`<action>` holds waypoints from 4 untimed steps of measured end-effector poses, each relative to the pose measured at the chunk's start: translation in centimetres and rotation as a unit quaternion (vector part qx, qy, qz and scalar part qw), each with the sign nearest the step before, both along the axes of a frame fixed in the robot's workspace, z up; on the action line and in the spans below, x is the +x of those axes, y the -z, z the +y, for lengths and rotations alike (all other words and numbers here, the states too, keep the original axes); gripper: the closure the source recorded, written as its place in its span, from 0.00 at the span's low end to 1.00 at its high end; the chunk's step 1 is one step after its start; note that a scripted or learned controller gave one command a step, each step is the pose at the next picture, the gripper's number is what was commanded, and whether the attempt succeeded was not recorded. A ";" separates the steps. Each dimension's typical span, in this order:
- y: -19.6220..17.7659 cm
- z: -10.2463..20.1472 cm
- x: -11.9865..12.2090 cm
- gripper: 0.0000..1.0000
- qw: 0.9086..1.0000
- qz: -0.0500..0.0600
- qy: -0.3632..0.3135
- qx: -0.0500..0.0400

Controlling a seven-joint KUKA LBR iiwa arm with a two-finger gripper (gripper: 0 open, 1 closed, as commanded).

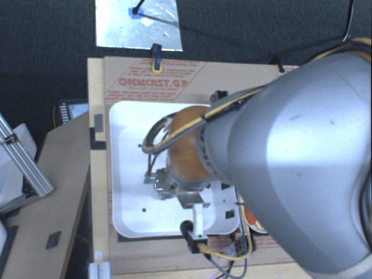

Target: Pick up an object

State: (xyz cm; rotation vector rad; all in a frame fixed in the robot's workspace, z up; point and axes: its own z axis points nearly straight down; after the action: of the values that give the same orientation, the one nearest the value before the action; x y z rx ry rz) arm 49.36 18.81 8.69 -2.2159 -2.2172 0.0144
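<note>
My grey arm (290, 156) reaches in from the right and covers most of the bench. Its orange band (186, 144) hangs over the left white bin (125, 173). The gripper (157, 180) sits low over the middle of that bin, seen from above and largely hidden by the wrist. Nothing is visibly held. A small dark speck (143, 209) lies on the bin floor near the front. A red and orange object (256, 220) peeks out under the arm at the right, mostly covered.
Both bins rest on a cardboard sheet (151, 81) with red lettering, held by a yellow clamp (157, 60) at the back. A shiny metal plate (139, 16) lies beyond it. An aluminium rail (23, 161) slants at the far left. Cables (226, 254) hang near the front edge.
</note>
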 end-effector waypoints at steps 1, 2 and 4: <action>-13.7 -7.9 0.5 1.00 1.000 -0.013 0.003 0.001; -16.2 -9.0 6.4 1.00 1.000 -0.010 0.001 0.001; -16.7 -0.2 6.0 1.00 1.000 -0.009 -0.003 0.003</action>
State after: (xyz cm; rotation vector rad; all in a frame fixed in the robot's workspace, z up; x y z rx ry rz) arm 55.32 18.59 25.36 -2.2154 -2.2302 -0.0119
